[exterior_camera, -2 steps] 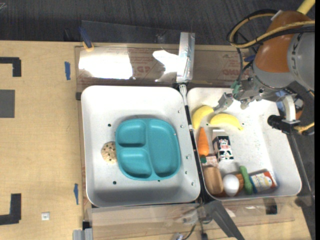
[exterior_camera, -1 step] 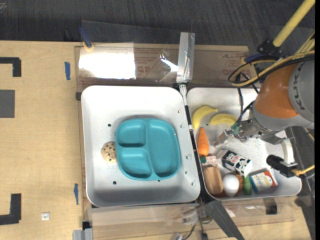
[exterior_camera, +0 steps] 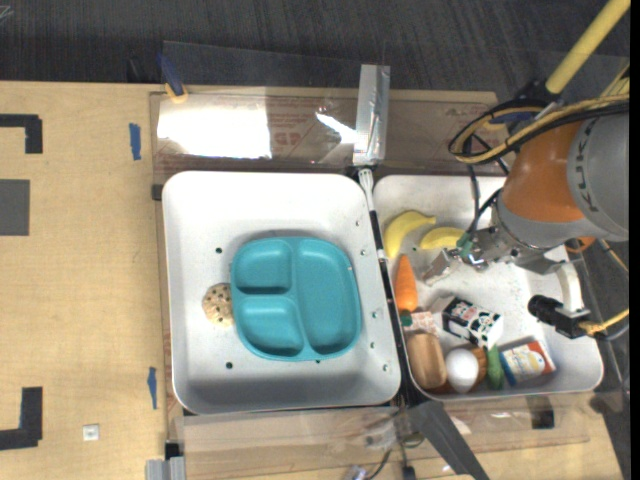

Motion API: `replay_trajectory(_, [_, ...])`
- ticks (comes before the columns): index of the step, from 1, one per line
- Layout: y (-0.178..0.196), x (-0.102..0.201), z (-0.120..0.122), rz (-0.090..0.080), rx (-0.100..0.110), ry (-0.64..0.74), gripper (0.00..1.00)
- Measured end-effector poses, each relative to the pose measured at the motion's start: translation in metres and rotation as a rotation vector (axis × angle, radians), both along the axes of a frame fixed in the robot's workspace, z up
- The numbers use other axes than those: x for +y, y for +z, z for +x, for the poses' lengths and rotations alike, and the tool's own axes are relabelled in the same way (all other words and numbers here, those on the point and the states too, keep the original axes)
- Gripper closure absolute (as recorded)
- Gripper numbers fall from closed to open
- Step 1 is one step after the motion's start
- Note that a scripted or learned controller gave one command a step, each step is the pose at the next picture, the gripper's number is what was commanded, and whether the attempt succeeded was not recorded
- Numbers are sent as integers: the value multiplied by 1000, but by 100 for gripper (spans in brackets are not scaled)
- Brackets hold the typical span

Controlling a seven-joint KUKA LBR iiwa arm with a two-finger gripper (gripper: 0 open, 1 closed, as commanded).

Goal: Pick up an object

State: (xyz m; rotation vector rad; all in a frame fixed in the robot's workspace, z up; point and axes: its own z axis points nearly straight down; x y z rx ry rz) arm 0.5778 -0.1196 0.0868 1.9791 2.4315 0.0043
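So the end effector point(exterior_camera: 455, 258) hangs over the right bin point(exterior_camera: 585, 373), near the banana point(exterior_camera: 412, 230). Can't tell its state, and nothing looks picked yet.

Glossy teal plastic tray point(exterior_camera: 296, 297); smooth white bins point(exterior_camera: 190, 268).

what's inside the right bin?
The right bin holds bananas, a carrot, a small black-and-white carton, a bread roll, a white egg and a small jar. The arm covers its upper right corner.
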Motion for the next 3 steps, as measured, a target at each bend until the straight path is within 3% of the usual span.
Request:
replay_trajectory(1, [1,7,-72,1,3,-23,0])
replay_trajectory(2, [12,7,-69,-1,-6,-23,100])
replay_trajectory(3, [63,-4,-16,1,3,-172,100])
